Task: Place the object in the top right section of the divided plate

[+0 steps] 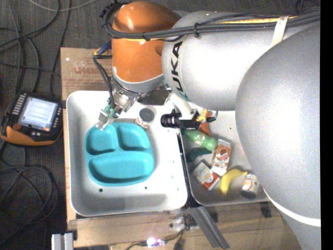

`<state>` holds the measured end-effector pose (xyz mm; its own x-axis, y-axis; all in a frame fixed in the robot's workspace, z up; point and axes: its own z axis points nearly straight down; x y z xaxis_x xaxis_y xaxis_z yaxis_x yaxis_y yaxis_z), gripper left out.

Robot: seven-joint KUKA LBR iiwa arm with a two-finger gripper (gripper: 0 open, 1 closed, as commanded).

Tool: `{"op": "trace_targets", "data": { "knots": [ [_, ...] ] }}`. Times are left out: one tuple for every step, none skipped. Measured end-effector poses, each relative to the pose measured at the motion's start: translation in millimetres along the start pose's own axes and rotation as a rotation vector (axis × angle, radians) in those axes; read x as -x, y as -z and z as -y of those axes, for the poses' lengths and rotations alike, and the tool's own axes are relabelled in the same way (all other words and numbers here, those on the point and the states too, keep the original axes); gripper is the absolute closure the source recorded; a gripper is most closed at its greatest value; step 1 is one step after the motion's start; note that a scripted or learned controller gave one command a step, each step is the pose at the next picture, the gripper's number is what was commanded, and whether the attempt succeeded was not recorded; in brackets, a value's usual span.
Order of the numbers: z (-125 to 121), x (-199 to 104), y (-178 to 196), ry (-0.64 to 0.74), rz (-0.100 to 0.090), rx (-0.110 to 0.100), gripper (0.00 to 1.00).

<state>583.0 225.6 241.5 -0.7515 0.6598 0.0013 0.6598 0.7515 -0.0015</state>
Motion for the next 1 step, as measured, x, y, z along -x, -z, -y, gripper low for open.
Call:
{"op": "trace_targets", "data": {
  "knots": [
    [-20.0, 15.8, 56.9, 0.025, -0.001, 0.003, 1.00]
  ]
}}
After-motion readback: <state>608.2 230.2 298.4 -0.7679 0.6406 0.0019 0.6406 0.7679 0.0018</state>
